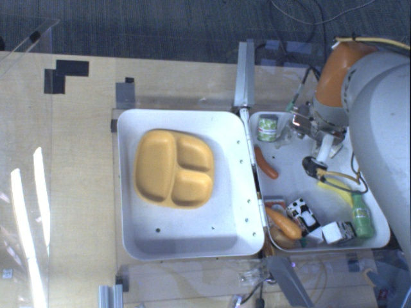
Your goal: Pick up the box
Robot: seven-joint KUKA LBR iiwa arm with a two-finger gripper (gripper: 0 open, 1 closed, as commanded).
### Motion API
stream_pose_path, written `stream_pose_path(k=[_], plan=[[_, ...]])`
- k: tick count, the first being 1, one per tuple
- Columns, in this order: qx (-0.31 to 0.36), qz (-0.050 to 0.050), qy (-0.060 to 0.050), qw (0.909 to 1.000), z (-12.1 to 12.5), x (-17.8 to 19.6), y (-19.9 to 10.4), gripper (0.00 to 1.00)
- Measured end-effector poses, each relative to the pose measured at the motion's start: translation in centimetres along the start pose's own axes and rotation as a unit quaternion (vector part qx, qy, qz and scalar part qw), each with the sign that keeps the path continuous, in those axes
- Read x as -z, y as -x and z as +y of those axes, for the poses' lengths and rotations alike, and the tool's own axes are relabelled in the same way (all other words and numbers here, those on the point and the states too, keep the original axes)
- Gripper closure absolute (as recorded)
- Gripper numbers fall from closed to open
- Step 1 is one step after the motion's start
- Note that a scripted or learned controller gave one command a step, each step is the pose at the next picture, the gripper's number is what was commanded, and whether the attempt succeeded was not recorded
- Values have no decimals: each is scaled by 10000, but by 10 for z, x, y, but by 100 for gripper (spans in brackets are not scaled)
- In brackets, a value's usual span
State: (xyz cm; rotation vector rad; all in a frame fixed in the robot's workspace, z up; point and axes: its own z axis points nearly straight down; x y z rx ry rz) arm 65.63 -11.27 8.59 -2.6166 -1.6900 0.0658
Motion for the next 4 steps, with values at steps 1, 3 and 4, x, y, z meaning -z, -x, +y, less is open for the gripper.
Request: stream_pose_path(k=[1,3,4], plan=[[-1079,123,120,9940,26,1,32,0],[-1040,137,147,9944,26,14,28,0],[-1333,274,191,9905,-33,0,75,0]])
